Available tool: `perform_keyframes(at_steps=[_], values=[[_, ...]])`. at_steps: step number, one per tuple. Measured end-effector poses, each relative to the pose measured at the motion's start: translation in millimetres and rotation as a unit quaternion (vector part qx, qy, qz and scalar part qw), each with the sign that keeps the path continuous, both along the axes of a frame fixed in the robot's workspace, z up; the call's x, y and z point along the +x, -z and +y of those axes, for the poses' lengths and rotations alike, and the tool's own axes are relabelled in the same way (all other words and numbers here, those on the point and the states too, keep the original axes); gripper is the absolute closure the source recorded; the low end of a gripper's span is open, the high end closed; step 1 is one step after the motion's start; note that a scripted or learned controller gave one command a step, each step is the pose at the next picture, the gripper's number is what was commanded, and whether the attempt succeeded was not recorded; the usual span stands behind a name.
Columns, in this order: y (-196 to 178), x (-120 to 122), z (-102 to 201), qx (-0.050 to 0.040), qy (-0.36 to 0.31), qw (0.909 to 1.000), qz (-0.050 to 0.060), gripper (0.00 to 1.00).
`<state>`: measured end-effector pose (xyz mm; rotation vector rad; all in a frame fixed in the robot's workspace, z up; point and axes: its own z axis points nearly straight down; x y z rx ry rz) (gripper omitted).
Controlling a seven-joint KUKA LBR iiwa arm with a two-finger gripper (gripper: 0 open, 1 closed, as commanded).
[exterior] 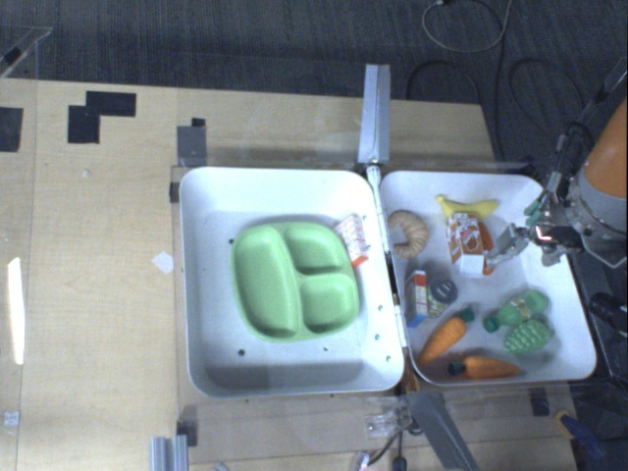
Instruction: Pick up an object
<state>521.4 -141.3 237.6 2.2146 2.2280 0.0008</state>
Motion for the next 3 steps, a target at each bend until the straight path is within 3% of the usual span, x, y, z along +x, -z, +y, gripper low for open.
perform_keyframes(at_steps=[1,2,3], values=[[147,-7,12,0.0005,0.152,0.9884,-0.002,0.0],[110,-17,31,0.0005,0.238,0.9713,0.0,0.0],[114,-34,45,0.0005,0.221,0.9753,0.001,0.0]])
